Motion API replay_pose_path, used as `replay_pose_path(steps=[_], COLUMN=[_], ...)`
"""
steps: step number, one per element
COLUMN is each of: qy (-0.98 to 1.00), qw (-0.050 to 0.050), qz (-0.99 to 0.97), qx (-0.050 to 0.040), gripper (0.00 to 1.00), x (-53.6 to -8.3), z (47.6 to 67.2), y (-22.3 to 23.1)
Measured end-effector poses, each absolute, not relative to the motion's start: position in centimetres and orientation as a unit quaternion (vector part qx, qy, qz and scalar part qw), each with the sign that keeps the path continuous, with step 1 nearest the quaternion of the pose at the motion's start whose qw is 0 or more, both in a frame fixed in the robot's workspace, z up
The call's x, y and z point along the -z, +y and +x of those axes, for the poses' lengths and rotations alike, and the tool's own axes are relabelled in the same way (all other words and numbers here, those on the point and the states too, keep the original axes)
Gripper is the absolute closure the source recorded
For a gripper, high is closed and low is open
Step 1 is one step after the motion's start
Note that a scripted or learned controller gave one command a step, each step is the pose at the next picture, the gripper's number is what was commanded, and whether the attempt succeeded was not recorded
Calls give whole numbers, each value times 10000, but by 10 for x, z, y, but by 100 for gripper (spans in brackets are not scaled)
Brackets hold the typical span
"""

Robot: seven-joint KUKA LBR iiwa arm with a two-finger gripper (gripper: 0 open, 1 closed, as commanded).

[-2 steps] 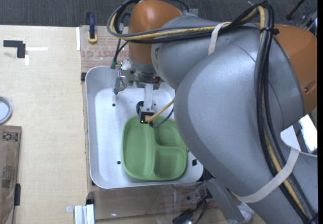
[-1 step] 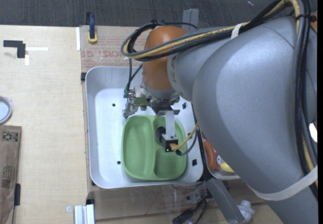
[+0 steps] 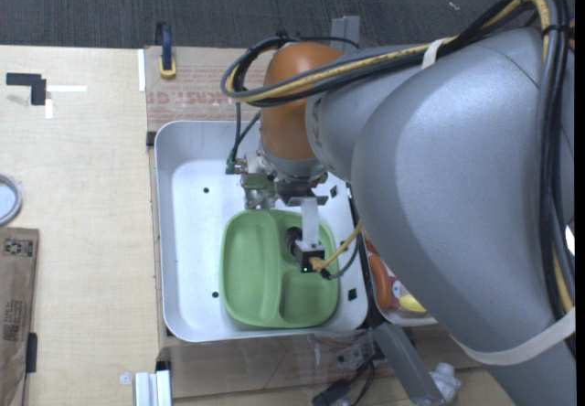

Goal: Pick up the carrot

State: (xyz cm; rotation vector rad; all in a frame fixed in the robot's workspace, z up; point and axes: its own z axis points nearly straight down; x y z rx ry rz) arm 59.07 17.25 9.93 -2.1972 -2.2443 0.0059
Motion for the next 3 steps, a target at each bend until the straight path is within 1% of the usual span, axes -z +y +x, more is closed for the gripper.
replay_pose_path(steps=[1, 2, 3], qy=[-4563, -2416, -4097], qw=[-6, -4, -8], qz=[-8898, -9704, -9122], qx=[-18, -10, -21], gripper=[100, 100, 100], x=[-165, -237, -299], z=[608, 618, 637], y=[195, 154, 86])
